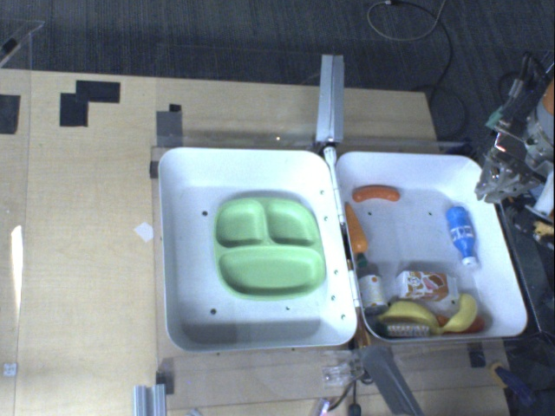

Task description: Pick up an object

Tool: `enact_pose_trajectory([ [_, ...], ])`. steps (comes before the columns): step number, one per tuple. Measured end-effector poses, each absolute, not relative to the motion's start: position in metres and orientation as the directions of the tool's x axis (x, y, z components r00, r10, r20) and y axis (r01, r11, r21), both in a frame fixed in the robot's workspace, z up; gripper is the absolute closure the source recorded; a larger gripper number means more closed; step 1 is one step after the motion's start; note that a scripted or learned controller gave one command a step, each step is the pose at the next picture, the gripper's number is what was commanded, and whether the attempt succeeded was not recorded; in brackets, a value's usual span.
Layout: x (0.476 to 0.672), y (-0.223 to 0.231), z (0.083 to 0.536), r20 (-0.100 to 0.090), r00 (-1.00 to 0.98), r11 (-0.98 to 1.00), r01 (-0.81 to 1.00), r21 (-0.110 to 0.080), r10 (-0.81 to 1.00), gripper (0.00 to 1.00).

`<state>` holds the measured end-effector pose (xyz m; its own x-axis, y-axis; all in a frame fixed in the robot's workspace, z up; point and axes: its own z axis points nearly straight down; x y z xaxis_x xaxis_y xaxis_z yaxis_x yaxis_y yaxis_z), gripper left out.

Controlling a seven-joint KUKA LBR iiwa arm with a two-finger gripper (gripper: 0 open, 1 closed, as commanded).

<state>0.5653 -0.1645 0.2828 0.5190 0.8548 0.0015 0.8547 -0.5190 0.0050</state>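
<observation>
Two shallow white bins sit side by side. At the right bin's far right rim hovers the metallic gripper; whether its jaws are open, I cannot tell. Just left and below lies a glossy blue bottle. Farther left: a smooth cylindrical sausage, curved yellow bananas, and a ridged green tray.

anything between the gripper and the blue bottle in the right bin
Nothing visible does. The gripper sits at the right bin's far right rim, and the blue bottle lies just below it on bare bin floor. The hot dog, carrot and bananas lie off to the side.
</observation>
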Motion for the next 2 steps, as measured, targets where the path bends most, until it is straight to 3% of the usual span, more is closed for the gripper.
enact_pose_trajectory([
  [1, 0.593, -0.141, 0.229, 0.001, 0.734, -0.734, 0.679, 0.001, 0.679, 1.0],
  [2, 0.595, -0.178, 0.258, 0.002, 0.887, -0.887, 0.462, 0.003, 0.463, 1.0],
])
